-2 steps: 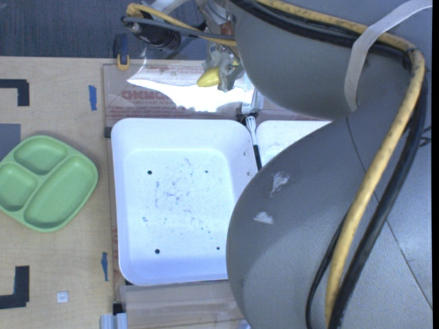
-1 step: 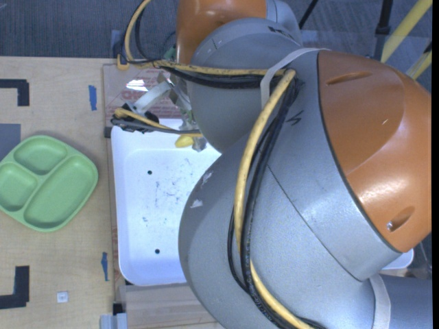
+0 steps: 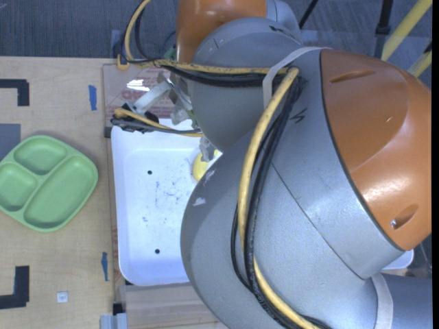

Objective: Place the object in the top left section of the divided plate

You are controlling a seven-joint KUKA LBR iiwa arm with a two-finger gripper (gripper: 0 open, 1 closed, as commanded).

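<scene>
I see a small yellow object [image 3: 201,165] lying in the white bin [image 3: 147,204], tucked against the grey arm [image 3: 274,204] that covers most of the bin's right side; the end effector [image 3: 180,105] hangs by the bin's far rim, and I cannot tell its state; the green divided plate [image 3: 46,181], smooth with rounded corners, sits on the pale wooden table [image 3: 55,266], well apart to the left; blue tape [image 3: 92,97] and black marks [image 3: 18,92] dot the wood; dark carpet [image 3: 62,12] lies beyond.
</scene>
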